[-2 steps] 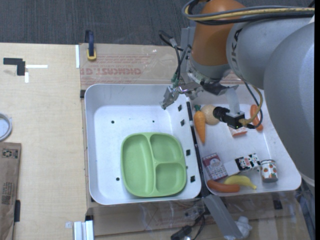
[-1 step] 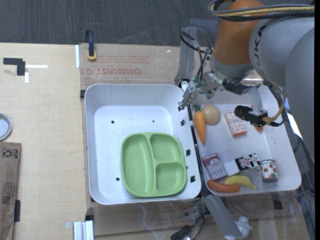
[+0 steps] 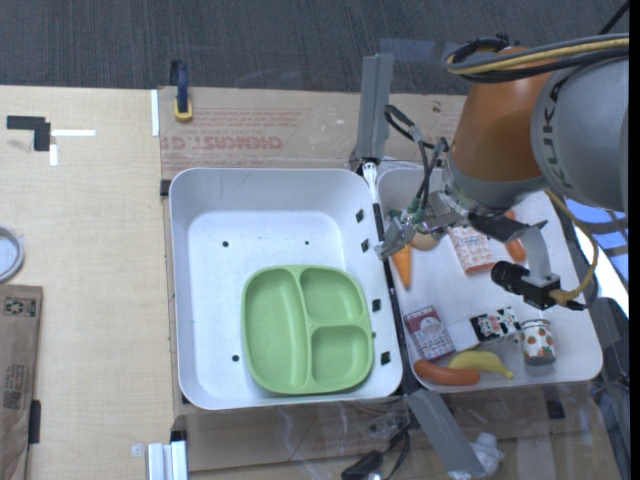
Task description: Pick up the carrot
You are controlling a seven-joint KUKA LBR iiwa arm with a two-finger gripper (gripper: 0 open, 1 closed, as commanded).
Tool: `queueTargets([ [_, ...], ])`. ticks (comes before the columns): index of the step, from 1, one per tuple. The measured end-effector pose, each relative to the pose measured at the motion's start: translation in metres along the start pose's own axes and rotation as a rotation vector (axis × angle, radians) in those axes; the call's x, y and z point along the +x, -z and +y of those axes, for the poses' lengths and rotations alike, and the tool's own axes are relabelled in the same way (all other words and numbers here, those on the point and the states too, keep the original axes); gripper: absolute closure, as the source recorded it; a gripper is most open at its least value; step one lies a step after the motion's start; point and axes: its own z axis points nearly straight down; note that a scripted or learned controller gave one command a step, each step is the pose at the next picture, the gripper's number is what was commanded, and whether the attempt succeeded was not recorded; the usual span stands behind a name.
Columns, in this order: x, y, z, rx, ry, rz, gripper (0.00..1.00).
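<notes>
The carrot (image 3: 402,267) is a short orange cone with its tip pointing toward the front. It lies at the left wall of the right bin (image 3: 570,363), close to the divider between the bins. My gripper (image 3: 402,233) hangs directly over the carrot's thick end, touching or nearly touching it. The grey arm with its orange band (image 3: 500,128) reaches in from the right and hides the bin's back part.
The left bin (image 3: 200,268) holds a green divided plate (image 3: 308,328). The right bin also holds a red-and-white packet (image 3: 472,249), a small card (image 3: 428,331), a banana (image 3: 486,364) on a red pepper (image 3: 440,373), and a small spotted jar (image 3: 538,343).
</notes>
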Motion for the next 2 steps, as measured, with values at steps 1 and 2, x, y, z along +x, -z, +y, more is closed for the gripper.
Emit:
queueTargets([
  [1, 0.037, 0.0, 0.063, 0.0, -0.059, 0.0, 0.0],
  [2, -0.024, 0.0, 0.072, -0.002, 0.049, -0.002, 0.0],
])
